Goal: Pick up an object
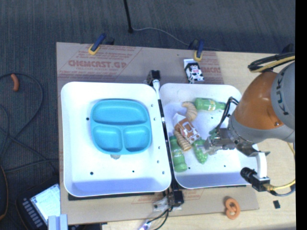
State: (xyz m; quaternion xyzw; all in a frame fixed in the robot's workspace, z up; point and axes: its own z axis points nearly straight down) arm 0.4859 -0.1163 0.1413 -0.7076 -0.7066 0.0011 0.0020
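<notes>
Looking down at the bench: two white bins side by side on a cardboard sheet. Left bin (72,143) holds a blue three-compartment tray (120,126), sitting roughly centre, slightly toward the top. Right bin (230,176) holds the clutter.

Arm (261,109) comes in from the right edge of the frame, orange band over the right side of the right bin. Gripper (211,145) is down inside that bin, centre-right, just beside a small green piece (200,153) at lower centre. Gripper looks close to or touching it, but the view is too small and blurred to say. Jaw state: cannot tell, and nothing is clearly seen between them.

Other items in the right bin:
- green bottle (207,104) lying on its side near the top, left of the arm
- tan curved piece (191,110) just left of the bottle
- brown and white patterned object (186,132) at centre-left
- green elongated item (178,156) along the left wall, lower part

Outside the bins: blue and yellow clamps at the cardboard's top edge, one upper left (98,43), one upper centre-right (198,50). Small black-and-white tag (194,71) just above the right bin. Orange ring-shaped thing (232,207) on the bench below the right bin.
</notes>
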